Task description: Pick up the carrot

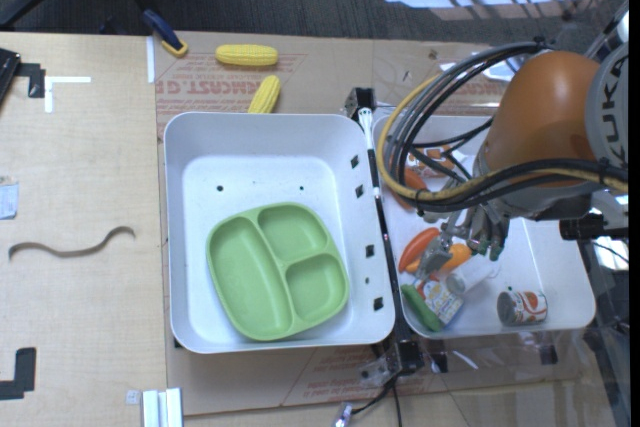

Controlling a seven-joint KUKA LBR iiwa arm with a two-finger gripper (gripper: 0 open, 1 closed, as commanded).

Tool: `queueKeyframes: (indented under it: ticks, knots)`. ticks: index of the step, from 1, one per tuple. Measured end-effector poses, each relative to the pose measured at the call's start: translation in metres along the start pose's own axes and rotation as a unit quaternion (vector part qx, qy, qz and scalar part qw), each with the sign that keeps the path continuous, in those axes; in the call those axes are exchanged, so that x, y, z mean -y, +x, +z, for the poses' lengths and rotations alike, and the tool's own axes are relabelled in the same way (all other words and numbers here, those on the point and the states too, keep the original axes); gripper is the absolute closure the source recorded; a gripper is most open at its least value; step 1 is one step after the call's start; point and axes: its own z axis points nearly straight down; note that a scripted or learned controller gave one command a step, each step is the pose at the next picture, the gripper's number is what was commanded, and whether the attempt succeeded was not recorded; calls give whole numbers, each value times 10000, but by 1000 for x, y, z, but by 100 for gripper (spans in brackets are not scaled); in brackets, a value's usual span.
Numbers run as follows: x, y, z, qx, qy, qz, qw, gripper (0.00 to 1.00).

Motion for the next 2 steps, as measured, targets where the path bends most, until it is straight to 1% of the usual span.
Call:
queueKeyframes:
  ticks: [1, 2]
  knots:
    - [66, -4, 41, -1, 6, 628, 9980, 0]
    - [66, -55, 99, 18, 1, 392, 9992, 0]
